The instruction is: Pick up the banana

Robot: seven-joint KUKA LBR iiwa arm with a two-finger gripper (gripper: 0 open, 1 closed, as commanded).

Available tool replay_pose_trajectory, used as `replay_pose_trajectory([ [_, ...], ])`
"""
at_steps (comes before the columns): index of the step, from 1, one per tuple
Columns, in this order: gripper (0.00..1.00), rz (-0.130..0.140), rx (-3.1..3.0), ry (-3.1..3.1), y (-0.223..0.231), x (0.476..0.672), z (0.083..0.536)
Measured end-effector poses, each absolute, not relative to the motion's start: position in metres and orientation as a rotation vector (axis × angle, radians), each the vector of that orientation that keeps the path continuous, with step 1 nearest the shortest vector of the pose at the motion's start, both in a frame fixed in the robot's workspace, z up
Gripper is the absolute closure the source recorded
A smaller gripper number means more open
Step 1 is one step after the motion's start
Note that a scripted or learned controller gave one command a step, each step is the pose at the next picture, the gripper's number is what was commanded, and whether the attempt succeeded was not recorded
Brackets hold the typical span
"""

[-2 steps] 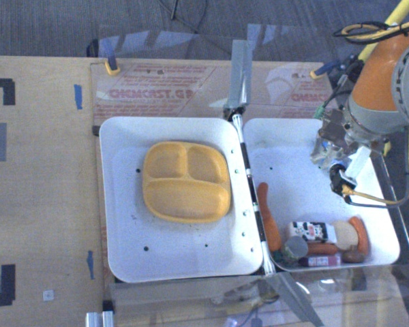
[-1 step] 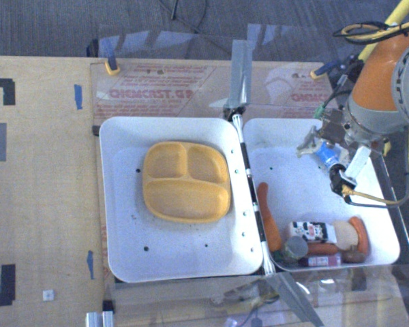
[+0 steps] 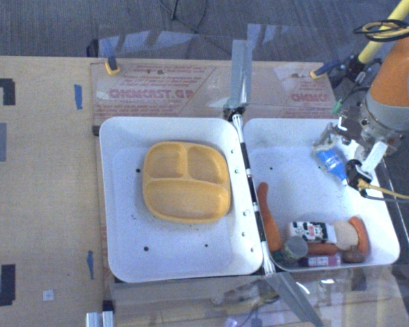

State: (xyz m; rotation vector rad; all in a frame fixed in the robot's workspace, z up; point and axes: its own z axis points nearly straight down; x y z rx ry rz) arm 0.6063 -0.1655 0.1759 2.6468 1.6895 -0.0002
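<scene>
My gripper point(image 3: 344, 154) hangs over the far right corner of the right bin point(image 3: 293, 182), below the arm's orange band. A small blue object point(image 3: 331, 162) sits right at the gripper's tip, and I cannot tell if it is held or just lying beneath. Along the right bin's near edge lie a long orange carrot-like piece point(image 3: 267, 213), a small white bottle with a dark label point(image 3: 315, 231), a grey round thing point(image 3: 296, 248) and an orange-brown piece point(image 3: 358, 238). These are well clear of the gripper, toward the front.
The left bin point(image 3: 123, 251) holds a yellow divided plate point(image 3: 187, 181) in its middle. A metal divider point(image 3: 240, 80) runs between the bins at the back. Yellow and black cables point(image 3: 382, 29) trail by the arm at the upper right.
</scene>
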Motion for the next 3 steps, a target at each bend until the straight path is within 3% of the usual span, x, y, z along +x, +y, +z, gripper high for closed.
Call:
replay_pose_trajectory([
  [1,0.0,0.001,2.46,1.949,-0.2,0.558,0.248],
  [2,0.0,0.0,2.51,1.885,-0.216,0.553,0.318],
  [3,0.0,0.0,2.263,2.181,-0.207,0.488,0.284],
])
